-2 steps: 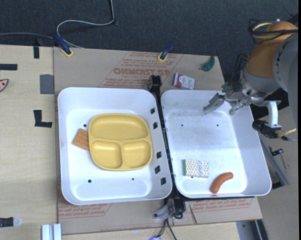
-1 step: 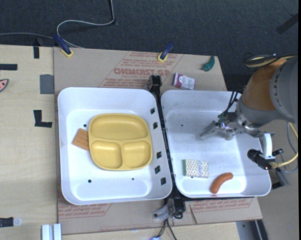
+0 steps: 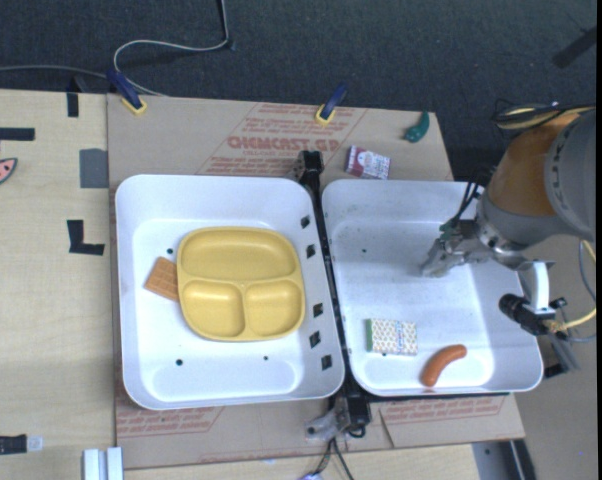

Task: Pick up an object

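A: How far along was the task judged to be?

B: Nothing had been lifted, as far as could be seen. The grey arm with the orange band point(image 3: 541, 183) was seen reaching in from the right, and its end effector point(image 3: 443, 258) was held low over the bare floor of the right-hand shallow white bin point(image 3: 401, 218). Whether it was open or closed could not be told, and nothing was seen in its grasp. The whole pick was therefore judged to be left.

A: Where were the candidate objects found?

B: In the right bin, near its front wall, a small flat packet with a speckled pattern and a green edge point(image 3: 392, 336) was noted, and just beside it a smooth, curved orange-red sausage shape point(image 3: 443, 364). Both lay apart from the end effector, nearer the front edge.

A: And the rest, from large to small?

B: The pale wooden worktop point(image 3: 41, 288) was covered in part by a brown printed cardboard sheet point(image 3: 271, 143). The left-hand white bin point(image 3: 141, 268) was occupied by a glossy yellow plastic tray with three compartments point(image 3: 243, 280), rounded at its corners. A thin tan biscuit-like square point(image 3: 162, 279) was tucked partly under the tray's left rim. A small red-and-white packet point(image 3: 366, 162) was seen behind the bins on the cardboard.
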### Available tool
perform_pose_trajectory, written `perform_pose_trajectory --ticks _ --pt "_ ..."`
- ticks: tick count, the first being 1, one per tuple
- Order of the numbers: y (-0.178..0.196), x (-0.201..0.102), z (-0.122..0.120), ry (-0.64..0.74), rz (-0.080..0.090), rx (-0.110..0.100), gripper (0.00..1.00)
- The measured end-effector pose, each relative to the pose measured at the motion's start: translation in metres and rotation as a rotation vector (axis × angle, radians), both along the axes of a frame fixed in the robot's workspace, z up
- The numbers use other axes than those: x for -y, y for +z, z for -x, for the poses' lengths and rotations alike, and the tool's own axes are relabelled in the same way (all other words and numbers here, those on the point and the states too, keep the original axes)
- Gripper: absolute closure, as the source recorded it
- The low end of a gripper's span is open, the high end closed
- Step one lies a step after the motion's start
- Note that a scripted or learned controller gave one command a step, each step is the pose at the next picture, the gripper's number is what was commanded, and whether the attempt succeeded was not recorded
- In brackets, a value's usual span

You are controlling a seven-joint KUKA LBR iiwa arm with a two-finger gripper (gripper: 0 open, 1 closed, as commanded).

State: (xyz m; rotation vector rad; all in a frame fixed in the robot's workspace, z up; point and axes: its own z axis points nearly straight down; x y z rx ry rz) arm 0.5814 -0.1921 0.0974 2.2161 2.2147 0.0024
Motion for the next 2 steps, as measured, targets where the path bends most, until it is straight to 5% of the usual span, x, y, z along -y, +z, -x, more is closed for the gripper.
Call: perform_pose_trajectory --ticks 2 --pt "0.0186 -0.0007 -0.0001 0.0 -0.001 -0.001 1.0"
